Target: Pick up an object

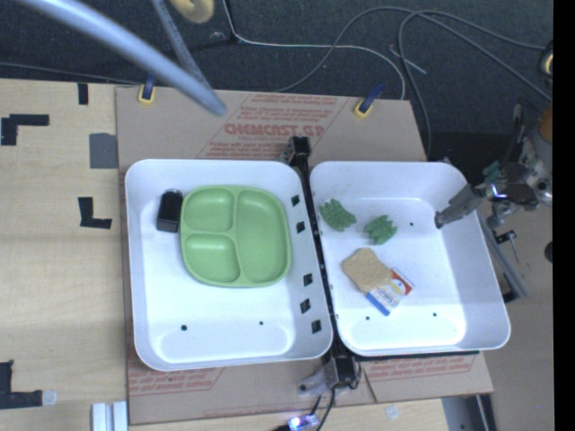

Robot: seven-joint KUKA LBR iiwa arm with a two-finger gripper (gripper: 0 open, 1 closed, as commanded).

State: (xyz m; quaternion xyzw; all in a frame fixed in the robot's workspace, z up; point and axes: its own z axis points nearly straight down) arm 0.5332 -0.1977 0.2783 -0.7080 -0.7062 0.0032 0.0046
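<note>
I see a wooden bench (54, 268) under a cardboard sheet (278, 124); dark floor (377, 16) with loose cables (422, 43) fills the upper frame.

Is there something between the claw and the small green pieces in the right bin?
Nothing visible. The claw is at the right bin's right rim, and bare white floor lies between it and the nearer green piece; the other green piece lies further left.

i see a flat tan cookie-shaped piece (363, 268) lying right of centre, touching a small red-blue packet (389, 293).
</note>
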